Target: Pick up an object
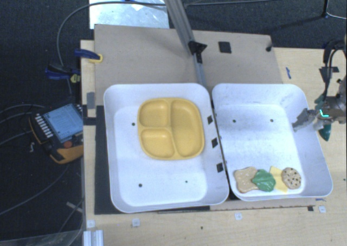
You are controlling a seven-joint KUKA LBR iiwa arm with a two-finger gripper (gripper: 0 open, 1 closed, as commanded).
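Plainly found the gripper [320,117] at the far right, poised over the right rim of the right bin [255,96], about halfway along that rim. Saw a grey part of it jutting left and slightly down toward the bin's floor, with a small green light glowing on its body and a teal bit hanging just below. Could not tell whether it was open or closed. Made out nothing held in it. Caught little of the arm behind it, cut off by the picture's edge.

Spotted the things to pick in the front right corner of that same bin, bunched in a short row along the front wall: a tan toast-shaped piece [245,179] at the left end, touching a green leafy piece [264,180], then a yellow wedge [277,174] partly tucked behind, and a round chocolate-chip cookie [291,177] at the right end. Judged all four well apart from the gripper and nearer the front.

Noted a yellow divided plate [171,129] lying flat in the left bin [162,185], toward its back half and roughly centred from side to side. Noticed a brown cardboard sheet [141,50] under the back of both bins, and a grey pole [179,12] slanting across it.
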